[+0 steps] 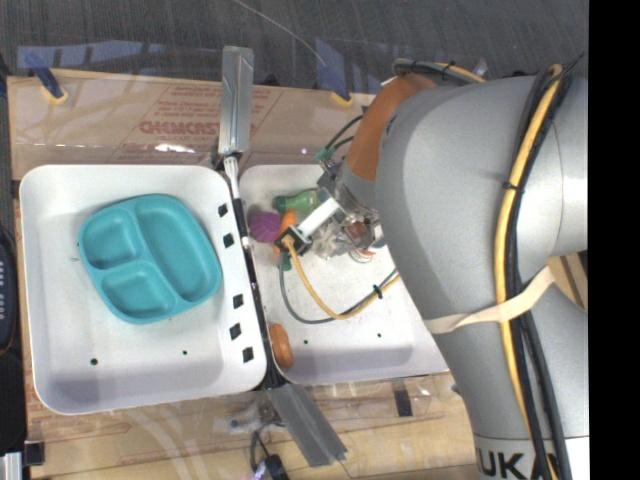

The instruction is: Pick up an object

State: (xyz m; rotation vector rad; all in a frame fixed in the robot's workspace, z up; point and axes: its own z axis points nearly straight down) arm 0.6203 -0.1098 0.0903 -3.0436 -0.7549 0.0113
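My gripper [353,236] hangs low over the back half of the right bin [345,353], under the bulky grey arm. Just to its left lie a purple object [264,226], a green object [298,200] and a small orange piece [288,219], bunched near the bin's back left corner. The arm hides part of this cluster. An orange-brown oblong object [281,346] rests alone in the front left corner of the same bin. Nothing is visibly held.
The left bin [60,358] holds a teal divided plate [150,256] in its middle. A grey divider [240,238] with black clips runs between the bins. The arm covers the right bin's right side.
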